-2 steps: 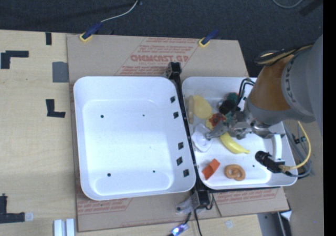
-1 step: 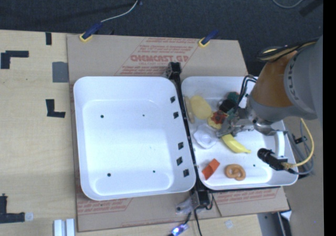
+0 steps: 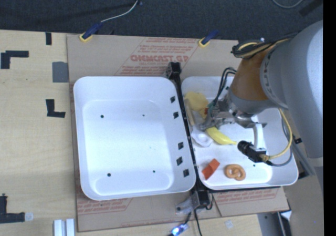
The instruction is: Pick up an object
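arm: reaches from the right into the right bin | gripper: low over the clutter, grip state cannot tell | target: banana just beside it | others: 1 red block, 1 pretzel

Illumination is even and diffuse, moderately bright, apparently from overhead. The white bins are near overexposure; interior relief is faint, with a soft grey shadow along the left bin's wall at 7 o'clock. The arm, at 3 o'clock, is pale, blurred and out of focus, and casts a weak shadow on the right bin. The dark backdrop at 12 o'clock is underexposed and grainy. Overall sharpness is low; fine detail is soft.
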